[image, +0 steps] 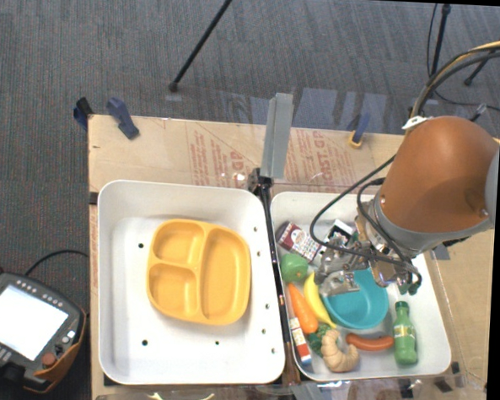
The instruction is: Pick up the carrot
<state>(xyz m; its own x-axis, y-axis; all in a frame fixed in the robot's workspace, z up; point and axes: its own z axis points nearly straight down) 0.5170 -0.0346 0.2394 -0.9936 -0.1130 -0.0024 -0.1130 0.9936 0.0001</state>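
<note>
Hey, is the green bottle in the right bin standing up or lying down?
Lying down. The green bottle rests on its side on the floor of the right bin, cap pointing to the far side, beside the blue bowl.

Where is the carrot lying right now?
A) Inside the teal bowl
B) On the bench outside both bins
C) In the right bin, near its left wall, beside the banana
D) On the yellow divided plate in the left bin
C: the carrot lies in the right bin close to its left wall, with the banana right beside it, outside the teal bowl.
</note>
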